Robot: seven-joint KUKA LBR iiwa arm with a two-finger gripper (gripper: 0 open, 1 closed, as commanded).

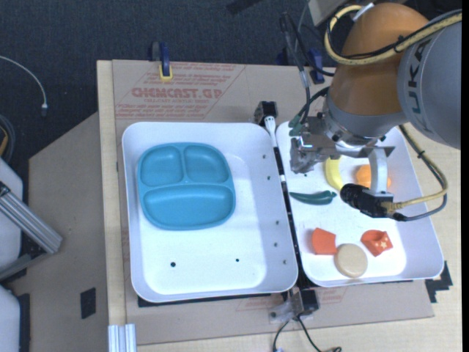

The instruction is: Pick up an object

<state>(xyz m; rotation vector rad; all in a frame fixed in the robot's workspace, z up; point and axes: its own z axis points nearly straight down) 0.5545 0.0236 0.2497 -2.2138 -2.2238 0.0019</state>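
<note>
My gripper point(303, 160) hangs over the upper left part of the right bin point(419, 264), close to its left wall. Just below it lies a dark green pepper-like piece point(314, 196). A yellow banana-like piece point(333, 173) and an orange ball point(363, 174) lie to its right, partly hidden by the wrist. Nearer the front lie an orange-red block point(323, 241), a red piece point(376, 242) and a beige round piece point(351, 259). I see nothing held in the gripper.
The left bin point(256, 255) holds a blue divided plate point(187, 184) in its upper left. A black cable end point(366, 199) from the arm hangs over the right bin's middle. The bins' shared wall point(282, 196) runs just left of the gripper.
</note>
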